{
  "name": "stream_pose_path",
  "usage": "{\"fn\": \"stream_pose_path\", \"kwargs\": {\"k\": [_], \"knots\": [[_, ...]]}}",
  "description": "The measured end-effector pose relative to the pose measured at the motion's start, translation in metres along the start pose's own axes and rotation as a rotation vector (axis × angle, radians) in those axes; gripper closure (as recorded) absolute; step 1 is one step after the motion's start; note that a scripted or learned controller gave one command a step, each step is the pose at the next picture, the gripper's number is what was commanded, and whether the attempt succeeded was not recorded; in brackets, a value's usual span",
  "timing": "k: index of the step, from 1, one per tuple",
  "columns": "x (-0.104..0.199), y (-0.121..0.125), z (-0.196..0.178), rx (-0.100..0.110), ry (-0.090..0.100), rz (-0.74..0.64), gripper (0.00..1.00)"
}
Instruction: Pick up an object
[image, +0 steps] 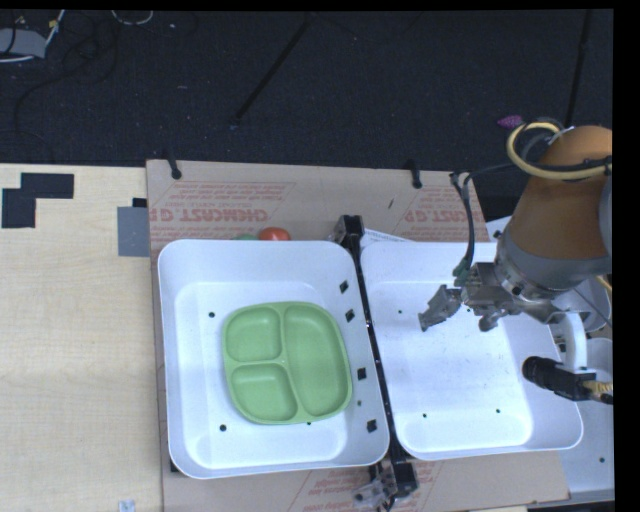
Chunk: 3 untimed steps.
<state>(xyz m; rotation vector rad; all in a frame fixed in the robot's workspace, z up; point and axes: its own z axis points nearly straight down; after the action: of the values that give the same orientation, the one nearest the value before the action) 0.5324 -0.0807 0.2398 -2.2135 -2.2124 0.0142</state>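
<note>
Bench inventory, as seen from above at a slant:

1. Left bin (190, 290): shallow, white, holding a green divided plate (287, 361) with three compartments, lying flat near the bin's middle and reaching toward its right wall.

2. Right bin (560, 430): shallow, white, set just beside the left bin; a black divider strip (362, 330) runs along the seam between the two.

3. Arm (560, 215): grey with an orange band above the wrist, reaching in from the right over the far right part of the right bin.

4. Gripper (440, 308): hangs over the right bin's far half, its metal end pointing left toward the divider. Whether it is released or clenched, I cannot tell; nothing is visibly held in it.

5. Small red-orange object (274, 235): sits just beyond the far wall of the left bin, on the cardboard, with a trace of green beside it on the left; too hidden to identify.

6. Cardboard sheet (300, 200): brown, printed lettering, lying under both bins.

7. Wooden bench top (70, 350): pale, extending left, with dark rectangular marks (35, 195) at its far left
</note>
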Motion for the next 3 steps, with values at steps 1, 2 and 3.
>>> {"fn": "stream_pose_path", "kwargs": {"k": [1,2,3], "knots": [[0.0,0.002,-0.005,-0.01,-0.001,-0.002,0.0],[0.0,0.001,0.06,-0.004,0.0,-0.001,0.0],[-0.009,-0.003,0.111,-0.005,0.0,0.0,0.0]]}}
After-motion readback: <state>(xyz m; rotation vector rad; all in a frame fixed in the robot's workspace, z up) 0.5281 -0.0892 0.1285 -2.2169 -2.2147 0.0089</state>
